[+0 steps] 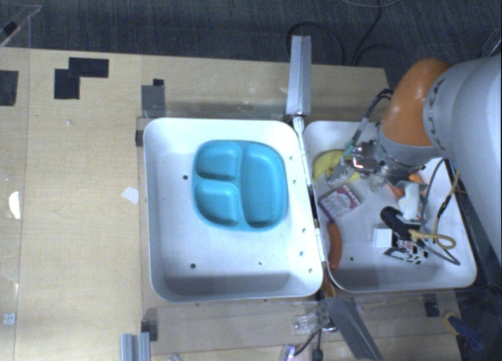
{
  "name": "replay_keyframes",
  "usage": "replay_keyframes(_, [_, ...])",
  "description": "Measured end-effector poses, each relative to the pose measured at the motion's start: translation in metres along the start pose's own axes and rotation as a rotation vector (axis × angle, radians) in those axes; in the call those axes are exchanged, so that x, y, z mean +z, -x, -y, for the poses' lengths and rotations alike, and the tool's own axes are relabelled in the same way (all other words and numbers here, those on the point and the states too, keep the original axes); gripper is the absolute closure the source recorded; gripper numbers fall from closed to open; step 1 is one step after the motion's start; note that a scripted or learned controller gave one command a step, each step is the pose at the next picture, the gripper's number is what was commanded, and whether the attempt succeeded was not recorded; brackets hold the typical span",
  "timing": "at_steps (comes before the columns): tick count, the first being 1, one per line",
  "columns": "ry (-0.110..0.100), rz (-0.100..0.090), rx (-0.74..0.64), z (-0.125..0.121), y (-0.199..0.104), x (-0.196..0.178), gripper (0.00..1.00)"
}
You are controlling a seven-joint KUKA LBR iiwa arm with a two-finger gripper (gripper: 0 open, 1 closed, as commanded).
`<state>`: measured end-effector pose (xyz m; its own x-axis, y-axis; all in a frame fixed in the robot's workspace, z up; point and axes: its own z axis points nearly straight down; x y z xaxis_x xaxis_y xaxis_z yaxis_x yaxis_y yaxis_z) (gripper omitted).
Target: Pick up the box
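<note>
You can't tell the gripper (362, 160) state; it hangs over clutter, so it may catch the yellow item (326, 164), not the box (340, 203).

1. Two bins sit side by side on the bench (78, 234).
2. The left bin (169, 273) holds a divided tray (239, 183) near its centre.
3. The right bin (455, 269) holds several small items: a box (340, 203) near its left wall, a round item (328, 164) just behind it.
4. The arm (463, 116) overhangs the right bin's rear.
</note>
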<state>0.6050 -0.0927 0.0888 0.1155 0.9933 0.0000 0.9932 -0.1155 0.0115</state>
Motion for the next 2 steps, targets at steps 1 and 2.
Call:
replay_keyframes(1, [0.001,0.0,0.005,0.02,-0.006,-0.001,0.0])
replay_keyframes(2, [0.007,-0.004,0.004,0.017,-0.008,-0.013,1.0])
